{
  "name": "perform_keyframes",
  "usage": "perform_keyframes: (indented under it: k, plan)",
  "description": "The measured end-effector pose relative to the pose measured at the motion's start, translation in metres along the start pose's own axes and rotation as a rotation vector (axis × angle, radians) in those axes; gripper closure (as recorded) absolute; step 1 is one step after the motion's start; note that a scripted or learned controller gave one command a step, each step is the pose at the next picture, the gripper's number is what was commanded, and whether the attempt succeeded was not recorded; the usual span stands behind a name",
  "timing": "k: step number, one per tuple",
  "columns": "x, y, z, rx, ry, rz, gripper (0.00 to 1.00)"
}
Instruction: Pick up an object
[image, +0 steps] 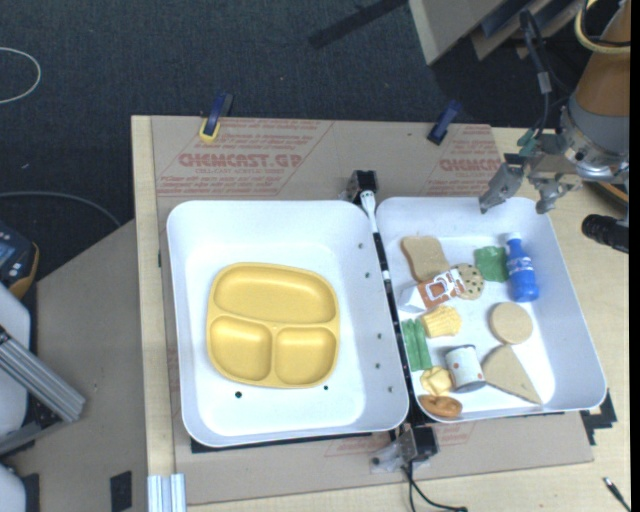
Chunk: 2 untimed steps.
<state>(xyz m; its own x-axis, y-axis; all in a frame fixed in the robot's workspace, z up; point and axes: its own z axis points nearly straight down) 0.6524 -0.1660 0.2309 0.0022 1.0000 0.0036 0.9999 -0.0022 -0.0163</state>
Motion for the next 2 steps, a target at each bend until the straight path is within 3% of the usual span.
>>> perform_keyframes:
  k: [1,2]
  plan:
    - [0.000,0.002,-0.009,-0.015,-0.003,-0.002,0.00]
    - [0.000,0.000,0.034,-0.010,-0.002,-0.003,0.00]
